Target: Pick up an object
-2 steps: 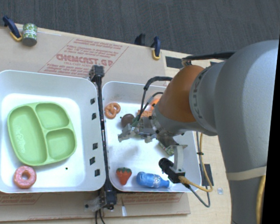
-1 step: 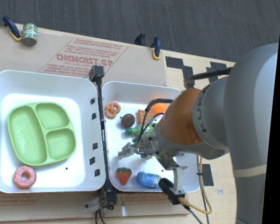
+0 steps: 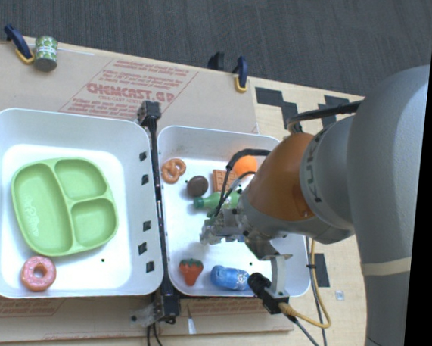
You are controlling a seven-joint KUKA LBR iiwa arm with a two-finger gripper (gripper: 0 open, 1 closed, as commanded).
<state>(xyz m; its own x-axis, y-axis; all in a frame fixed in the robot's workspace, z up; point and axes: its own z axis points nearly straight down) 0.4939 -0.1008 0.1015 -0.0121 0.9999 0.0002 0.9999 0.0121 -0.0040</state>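
My jaws (image 3: 214, 233) sit mid right bin (image 3: 167, 266), can't tell their state: wrist hides them. Green object (image 3: 212, 202) half hidden under me, orange one (image 3: 246, 164) cut off behind. Strawberry (image 3: 190, 270) lower centre.

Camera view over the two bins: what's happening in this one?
The grey KUKA arm with the orange band reaches from the right into the right white bin, its gripper low among the toys there: a brown pretzel, a dark brown ball, a green piece, a red strawberry and a blue lump. Nothing is visibly lifted. The left white bin holds a light green divided plate and a pink doughnut.
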